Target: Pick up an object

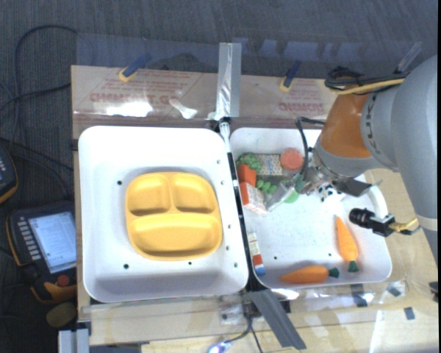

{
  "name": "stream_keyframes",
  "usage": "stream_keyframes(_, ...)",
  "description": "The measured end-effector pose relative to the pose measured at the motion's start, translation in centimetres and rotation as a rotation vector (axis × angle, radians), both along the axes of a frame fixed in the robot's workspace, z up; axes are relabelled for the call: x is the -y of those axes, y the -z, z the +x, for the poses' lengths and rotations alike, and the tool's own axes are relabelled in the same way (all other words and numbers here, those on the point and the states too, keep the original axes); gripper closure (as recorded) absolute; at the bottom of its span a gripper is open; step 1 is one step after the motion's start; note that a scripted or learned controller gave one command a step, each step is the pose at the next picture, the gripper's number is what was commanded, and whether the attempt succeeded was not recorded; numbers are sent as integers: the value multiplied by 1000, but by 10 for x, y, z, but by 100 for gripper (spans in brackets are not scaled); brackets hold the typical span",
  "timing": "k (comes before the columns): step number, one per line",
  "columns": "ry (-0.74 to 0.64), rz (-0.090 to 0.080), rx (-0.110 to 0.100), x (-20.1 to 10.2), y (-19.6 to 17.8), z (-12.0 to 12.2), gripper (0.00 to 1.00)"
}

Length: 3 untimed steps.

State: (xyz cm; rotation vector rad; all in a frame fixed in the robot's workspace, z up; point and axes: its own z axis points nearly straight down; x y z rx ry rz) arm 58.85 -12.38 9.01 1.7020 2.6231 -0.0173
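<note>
We see the gripper (303,181) low over the right bin (375,271), at the clutter by the red round toy (292,158), likely targeting it; grip state we cannot tell; carrots (345,241) lie apart.

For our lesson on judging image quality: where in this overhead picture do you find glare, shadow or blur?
Camera view: glare on the shiny strip between the bins and on the clear film over the cardboard behind them; the yellow tray is evenly lit, with soft shading in its compartments; the grey arm looks soft-edged at the right; the small items around the claw blur together.
</note>
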Motion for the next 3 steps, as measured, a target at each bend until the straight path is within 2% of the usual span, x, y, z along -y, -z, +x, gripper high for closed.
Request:
stream_keyframes(1, -4, 5, 6, -5, -10, 2, 100)
stream_keyframes(2, -59, 13, -6, -46, -119, 56, 100)
stream_keyframes(3, -46, 14, -6, -48, -148, 80, 100)
